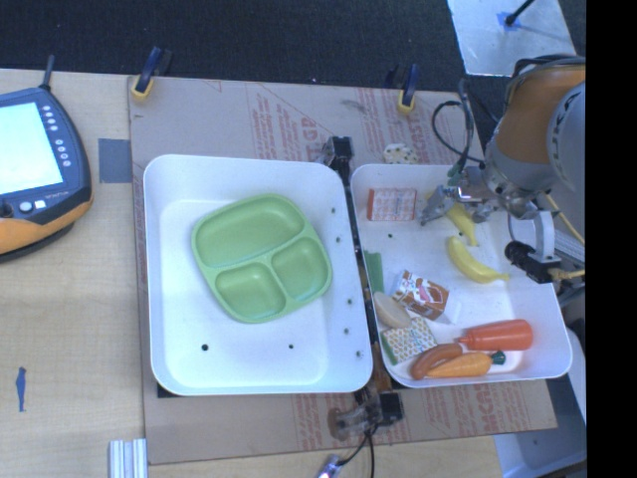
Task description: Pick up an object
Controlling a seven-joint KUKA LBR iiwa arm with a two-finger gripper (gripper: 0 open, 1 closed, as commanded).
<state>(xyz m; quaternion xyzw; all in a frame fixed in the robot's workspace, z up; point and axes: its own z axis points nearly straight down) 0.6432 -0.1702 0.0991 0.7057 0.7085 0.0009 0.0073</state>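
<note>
A: Green plastic is what stands out on the left: a divided plate [263, 257] with three compartments lies in the left bin [169, 297], a little above the bin's middle.

B: And the right bin [552, 357]?

A: That one carries the small things. A red-and-white packet [391, 204] lies near its upper left corner. A yellow banana [475, 263] lies right of centre, with a second yellow piece [462, 222] just above it. A thin green strip [373, 270] runs along the left wall. Below the middle there is a brown-and-white wrapper [422, 294], a tan oval thing [391, 313], and a checkered packet [408, 342]. Along the lower edge lie an orange carrot [460, 366], a reddish sausage [436, 358] touching it, and a red piece [495, 336] just above.

B: Where is the tool [460, 202]?

A: At the upper right of the right bin, low over the second yellow piece, with the grey arm [542, 118] and its orange band above it. Whether its fingers are apart or together, I cannot tell; the yellow piece sits right by them, but I cannot see it clamped.

B: Anything else on the surface [60, 366]?

A: A handheld pendant [35, 172] with a pale screen lies at the far left, well apart from the bins.
</note>
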